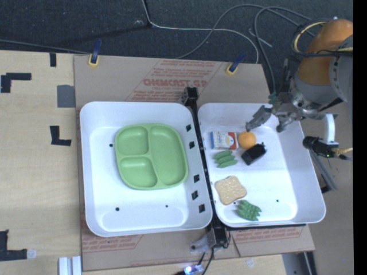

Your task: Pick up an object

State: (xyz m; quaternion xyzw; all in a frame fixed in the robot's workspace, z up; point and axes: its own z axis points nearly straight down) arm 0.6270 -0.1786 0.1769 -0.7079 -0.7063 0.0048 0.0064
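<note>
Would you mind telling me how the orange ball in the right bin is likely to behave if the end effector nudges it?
The ball looks round and smooth, so it would probably roll or slip from a loose pinch. The black block beside it might stop it.
</note>
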